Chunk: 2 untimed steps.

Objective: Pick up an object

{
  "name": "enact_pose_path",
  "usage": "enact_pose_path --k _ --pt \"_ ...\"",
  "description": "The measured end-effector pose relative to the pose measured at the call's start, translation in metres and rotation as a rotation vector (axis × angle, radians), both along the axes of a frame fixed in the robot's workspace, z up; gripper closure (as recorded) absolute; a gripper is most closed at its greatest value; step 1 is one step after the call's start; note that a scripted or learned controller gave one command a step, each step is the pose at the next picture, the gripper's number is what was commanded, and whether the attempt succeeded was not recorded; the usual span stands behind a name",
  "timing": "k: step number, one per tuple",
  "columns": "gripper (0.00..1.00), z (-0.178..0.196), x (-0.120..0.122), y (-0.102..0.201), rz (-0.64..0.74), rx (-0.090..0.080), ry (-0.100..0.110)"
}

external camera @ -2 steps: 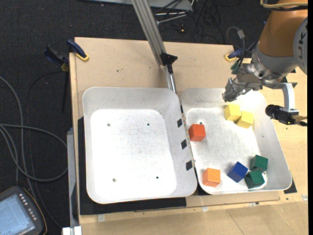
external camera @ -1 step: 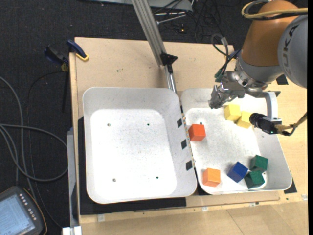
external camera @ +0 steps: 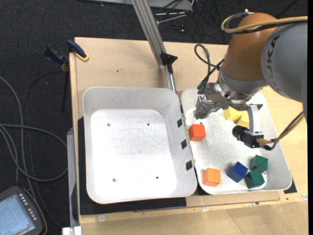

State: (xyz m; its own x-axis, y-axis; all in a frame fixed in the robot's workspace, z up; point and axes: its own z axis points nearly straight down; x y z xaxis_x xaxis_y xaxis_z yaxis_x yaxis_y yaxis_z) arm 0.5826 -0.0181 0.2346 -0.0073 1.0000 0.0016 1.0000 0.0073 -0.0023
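Observation:
My gripper (external camera: 201, 112) hangs over the far left part of the right bin (external camera: 279, 177), its dark fingers pointing down just above and behind a red-orange cube (external camera: 197, 131). Nothing shows between the fingers. A yellow block (external camera: 235, 115) lies just right of the gripper, partly hidden by the wrist. Near the bin's front edge sit an orange cube (external camera: 212, 176), a blue cube (external camera: 238, 171) and two dark green blocks (external camera: 259, 162) (external camera: 254, 179).
The left bin (external camera: 93, 111) lies beside the right one, with a few small dark specks on its floor. A black part of the gripper's cabling (external camera: 243, 135) hangs over the right bin's middle. A slanted metal pole (external camera: 149, 26) rises behind the bins.

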Motion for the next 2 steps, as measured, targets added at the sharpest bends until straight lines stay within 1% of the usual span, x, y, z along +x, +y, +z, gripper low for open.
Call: enact_pose_path --k 1,2 --pt "1.00 0.003 -0.014 0.044 0.000 0.000 -0.001" --pt "1.00 -0.003 -0.030 0.096 0.001 0.000 0.000"
